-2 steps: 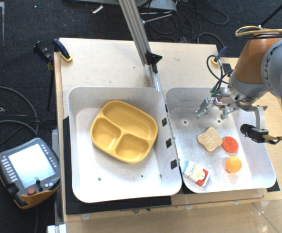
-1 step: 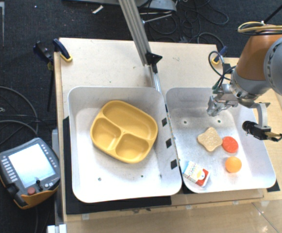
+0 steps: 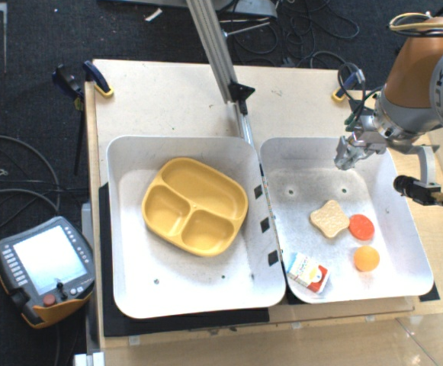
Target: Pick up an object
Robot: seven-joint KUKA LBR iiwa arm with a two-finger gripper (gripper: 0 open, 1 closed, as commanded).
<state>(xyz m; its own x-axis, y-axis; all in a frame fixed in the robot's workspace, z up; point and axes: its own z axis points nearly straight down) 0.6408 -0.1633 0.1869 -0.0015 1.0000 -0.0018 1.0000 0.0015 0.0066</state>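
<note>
In the right bin (image 3: 404, 227), far side: the gripper (image 3: 348, 155), hanging above the bin floor near its far wall, with bare white surface beneath it. Fingers: too small and too blurred against the bin to read as open or closed; I cannot tell. Nothing is visible between them.

Right bin, contents, all lying loose and apart from the gripper:
- toast slice (image 3: 329, 219), tan, mid-bin, nearer the camera than the gripper.
- red disc (image 3: 361, 226), perhaps a toy tomato slice, just beside the toast on its right, touching or nearly so.
- orange ball (image 3: 367, 259), nearer again, below the red disc.
- small carton (image 3: 308, 272), white with red and blue print, at the near left corner against the bin's edge.

Left bin (image 3: 122, 204), contents:
- yellow divided plate (image 3: 195, 206), three compartments, flat, roughly central.

Status of task: judged not yet done. No object is lifted; each rests on a bin floor. Remaining: choose an item, bring the gripper over it, descend, close, raise. The toast and red disc look the closest candidates.
</note>
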